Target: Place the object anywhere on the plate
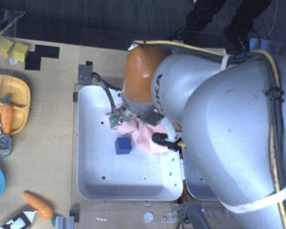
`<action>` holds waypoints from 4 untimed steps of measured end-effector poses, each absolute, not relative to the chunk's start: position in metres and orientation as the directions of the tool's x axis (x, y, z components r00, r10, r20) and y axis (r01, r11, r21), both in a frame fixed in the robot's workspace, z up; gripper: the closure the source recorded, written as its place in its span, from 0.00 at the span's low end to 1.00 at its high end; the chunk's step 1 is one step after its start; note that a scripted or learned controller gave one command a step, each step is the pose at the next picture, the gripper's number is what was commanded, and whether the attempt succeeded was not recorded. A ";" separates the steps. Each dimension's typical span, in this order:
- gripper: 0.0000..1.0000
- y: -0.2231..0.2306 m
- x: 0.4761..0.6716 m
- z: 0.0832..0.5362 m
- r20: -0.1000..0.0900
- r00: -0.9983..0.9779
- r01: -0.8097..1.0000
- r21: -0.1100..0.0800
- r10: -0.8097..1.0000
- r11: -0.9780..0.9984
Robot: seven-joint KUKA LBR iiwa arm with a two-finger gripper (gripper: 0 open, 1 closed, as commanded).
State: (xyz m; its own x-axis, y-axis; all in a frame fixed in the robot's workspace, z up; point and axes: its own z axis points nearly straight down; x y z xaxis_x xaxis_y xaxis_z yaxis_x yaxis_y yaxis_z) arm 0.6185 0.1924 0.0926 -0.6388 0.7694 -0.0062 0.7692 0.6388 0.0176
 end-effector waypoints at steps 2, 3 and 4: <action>1.00 0.200 0.650 0.091 -0.003 -0.560 0.829 0.015 0.829 0.560; 1.00 0.138 0.629 0.147 -0.003 -0.532 0.847 0.008 0.847 0.532; 1.00 0.189 0.639 0.122 -0.004 -0.741 0.671 0.008 0.671 0.741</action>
